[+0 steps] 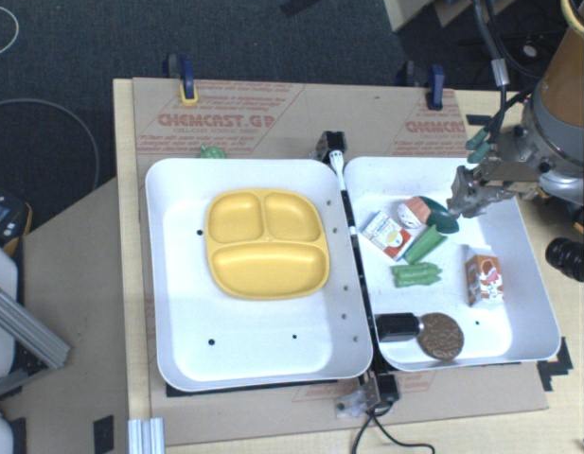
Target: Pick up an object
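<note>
My gripper (pixel 465 202) hangs over the upper right part of the right bin (pixel 528 334), reaching in from the right. Its tip is right beside a dark teal piece (pixel 445 221) that tops a slanted green stick (pixel 425 245). Just left of these lie an orange-red item (pixel 416 210) and a white and red packet (pixel 389 233). Lower in the bin lie a knobbly green toy (pixel 416 274), a small red and white carton (pixel 484 280), and a brown round disc (pixel 441 336) beside a black block (pixel 398 326).
The left bin (pixel 178 329) holds a yellow divided plate (pixel 267 244). A black strip (pixel 346 218) runs along the seam between the bins. Blue clamps (pixel 186 76) (pixel 434 87) pin the cardboard base at the back.
</note>
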Tool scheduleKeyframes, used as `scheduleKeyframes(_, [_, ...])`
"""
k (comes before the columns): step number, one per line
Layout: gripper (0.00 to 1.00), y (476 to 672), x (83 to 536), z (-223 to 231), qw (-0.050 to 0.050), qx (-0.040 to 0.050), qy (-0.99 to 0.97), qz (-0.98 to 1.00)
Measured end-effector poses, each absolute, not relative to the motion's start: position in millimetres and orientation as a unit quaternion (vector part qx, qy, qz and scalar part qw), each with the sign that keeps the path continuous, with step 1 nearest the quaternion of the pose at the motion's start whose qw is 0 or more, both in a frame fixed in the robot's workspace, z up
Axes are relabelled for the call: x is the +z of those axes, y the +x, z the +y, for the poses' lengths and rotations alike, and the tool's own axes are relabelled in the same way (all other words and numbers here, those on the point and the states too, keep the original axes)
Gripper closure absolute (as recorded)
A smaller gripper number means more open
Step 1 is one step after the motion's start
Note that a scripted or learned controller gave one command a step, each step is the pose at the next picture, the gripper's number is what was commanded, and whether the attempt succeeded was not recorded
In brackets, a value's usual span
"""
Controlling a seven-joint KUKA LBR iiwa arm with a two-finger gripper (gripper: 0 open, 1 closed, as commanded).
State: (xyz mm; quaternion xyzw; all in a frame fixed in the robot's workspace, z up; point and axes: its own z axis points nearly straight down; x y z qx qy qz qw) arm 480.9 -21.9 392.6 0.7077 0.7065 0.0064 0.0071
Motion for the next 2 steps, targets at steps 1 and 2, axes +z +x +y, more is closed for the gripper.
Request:
scheduleKeyframes(1, [1.0, 478.8, 336, -25, -0.002, -0.0021, 0.708, 0.706])
scheduleKeyframes(2, [1.0, 479.5, 351, 58, 0.001, 0.0019, 0.704, 0.71])
